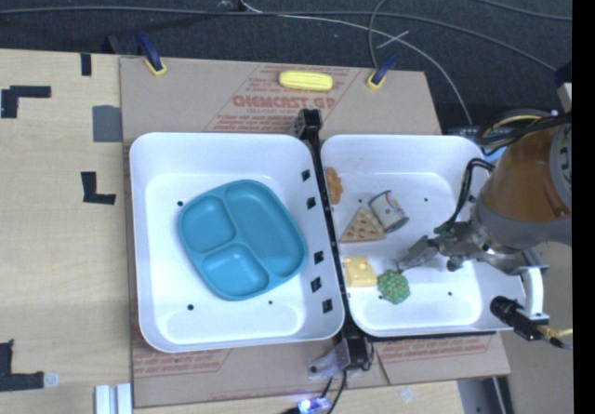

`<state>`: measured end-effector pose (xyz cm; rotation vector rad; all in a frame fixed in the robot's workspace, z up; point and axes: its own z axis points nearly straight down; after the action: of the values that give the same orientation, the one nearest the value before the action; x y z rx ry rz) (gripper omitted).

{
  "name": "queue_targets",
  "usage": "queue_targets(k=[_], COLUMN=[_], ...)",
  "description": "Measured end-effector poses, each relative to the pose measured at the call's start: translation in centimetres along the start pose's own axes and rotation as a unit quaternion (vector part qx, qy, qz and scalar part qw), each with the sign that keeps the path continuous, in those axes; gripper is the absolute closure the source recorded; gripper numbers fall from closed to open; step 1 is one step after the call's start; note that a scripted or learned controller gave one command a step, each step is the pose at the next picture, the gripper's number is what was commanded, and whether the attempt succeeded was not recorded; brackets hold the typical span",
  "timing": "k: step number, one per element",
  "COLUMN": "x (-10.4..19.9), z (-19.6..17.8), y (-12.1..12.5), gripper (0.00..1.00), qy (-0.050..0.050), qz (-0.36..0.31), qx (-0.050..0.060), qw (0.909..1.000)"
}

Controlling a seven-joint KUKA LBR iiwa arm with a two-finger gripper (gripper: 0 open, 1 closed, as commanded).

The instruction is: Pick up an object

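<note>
Nearest the right bin's [420,319] front wall lay a green broccoli piece [394,287] | gripper [410,259] just above it, grip state unreadable | yellow cheese cube [359,272] beside broccoli | cracker wedge [362,226] farther back | corn cob [305,81] beyond the bin

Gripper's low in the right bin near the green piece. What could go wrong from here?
The gripper sits just beside the green piece, which nearly touches the yellow block; a close could nudge both or pinch neither. The food pieces lie near the bin wall, so a push could jam them against it.
</note>
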<state>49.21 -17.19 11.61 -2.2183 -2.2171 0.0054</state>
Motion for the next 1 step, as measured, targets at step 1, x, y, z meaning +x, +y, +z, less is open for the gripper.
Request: queue_targets(k=[1], x=[-0.07], z=[3.02], y=[0.21], gripper=[0.0], qy=[-0.002], qz=[0.001], qx=[-0.005], qw=[1.0])
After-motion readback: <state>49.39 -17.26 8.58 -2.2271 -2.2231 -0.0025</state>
